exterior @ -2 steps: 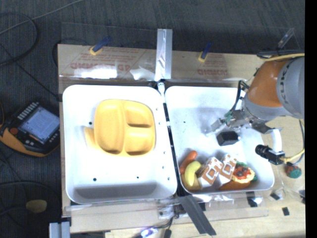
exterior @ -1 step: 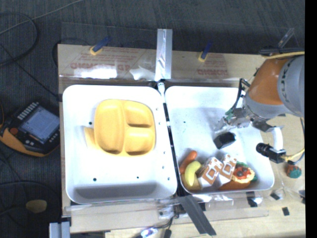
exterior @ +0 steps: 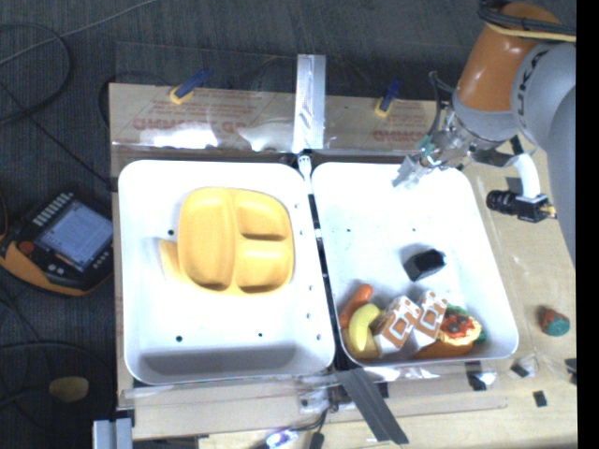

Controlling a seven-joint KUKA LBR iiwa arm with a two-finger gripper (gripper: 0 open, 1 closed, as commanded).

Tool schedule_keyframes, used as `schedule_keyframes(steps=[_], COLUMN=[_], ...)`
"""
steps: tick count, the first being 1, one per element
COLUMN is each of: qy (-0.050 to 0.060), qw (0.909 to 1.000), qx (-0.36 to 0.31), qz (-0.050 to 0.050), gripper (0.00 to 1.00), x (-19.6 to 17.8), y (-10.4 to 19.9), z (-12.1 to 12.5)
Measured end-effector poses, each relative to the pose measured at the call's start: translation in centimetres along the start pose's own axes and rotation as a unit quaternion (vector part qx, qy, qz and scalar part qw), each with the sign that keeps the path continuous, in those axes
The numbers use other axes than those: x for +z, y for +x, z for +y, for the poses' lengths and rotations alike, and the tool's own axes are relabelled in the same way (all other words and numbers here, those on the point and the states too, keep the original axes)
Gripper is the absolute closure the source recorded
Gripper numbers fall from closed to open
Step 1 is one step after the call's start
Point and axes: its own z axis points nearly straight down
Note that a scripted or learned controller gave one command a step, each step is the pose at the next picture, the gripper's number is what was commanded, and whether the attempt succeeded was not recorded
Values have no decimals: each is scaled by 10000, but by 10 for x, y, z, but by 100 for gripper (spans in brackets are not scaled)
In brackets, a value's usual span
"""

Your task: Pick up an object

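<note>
One tool (exterior: 413,170) is all I have, and it hangs over the far edge of the right bin (exterior: 370,195), high and holding nothing that I can see between its tips; whether it is released or clenched I cannot tell at this size. The nearest candidate is the small black object (exterior: 425,263), lying alone on bare white floor toward the near right of the same bin. I judge it the best pick: nothing touches it, so I can come straight down over its middle. The pile in the near corner, a banana (exterior: 363,325), a carrot (exterior: 357,297), patterned blocks (exterior: 412,321) and a pizza slice (exterior: 457,330), is crowded and risks a glancing grip. The yellow tray (exterior: 234,239) in the left bin (exterior: 150,344) looks too broad.
</note>
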Motion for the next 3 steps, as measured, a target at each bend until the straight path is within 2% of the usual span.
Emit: schedule_keyframes(steps=[1,2,3], qy=[-6,2,1], qw=[9912,9995,9997], qx=[-1321,322,-260], qz=[13,2,3], gripper=[100,100,100], x=[26,0,-28], y=[53,67,85], z=[-14,24,-50])
